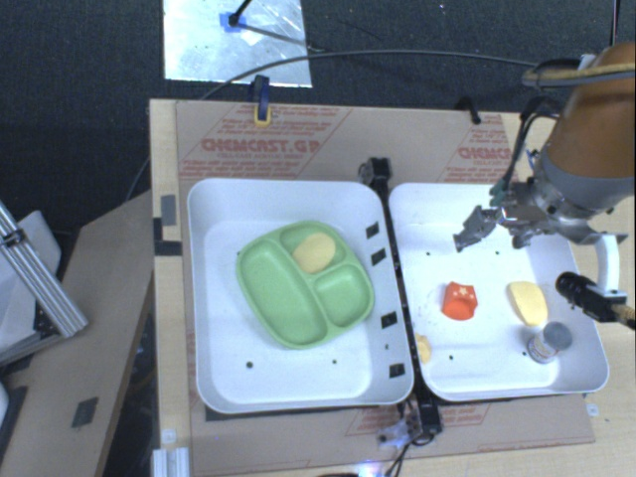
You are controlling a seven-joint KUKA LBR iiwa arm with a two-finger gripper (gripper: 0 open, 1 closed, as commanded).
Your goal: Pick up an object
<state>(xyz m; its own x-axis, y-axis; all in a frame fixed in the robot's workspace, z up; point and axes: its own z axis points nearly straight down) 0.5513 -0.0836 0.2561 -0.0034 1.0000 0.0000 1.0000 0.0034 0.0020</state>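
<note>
While I hang over the right bin (596, 366), my gripper (477, 229) is up near its back part, and I cannot tell if it is open or shut. Below it on the bin floor sit a red thing (459, 301), a yellow thing (528, 303) and a small grey thing (548, 343). The left bin (214, 366) holds a green tray (288, 306).

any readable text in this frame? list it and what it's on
"CHEMCAST GP", red print, faint and partly blurred: on the brown protective sheet under the bins, behind the left bin.
The same red print repeats behind the right bin, around; blurred and cut by the arm, not readable in full.
Smaller red lines under each logo: too small to read.
Nothing legible on the green divided plate or the other items.
</note>
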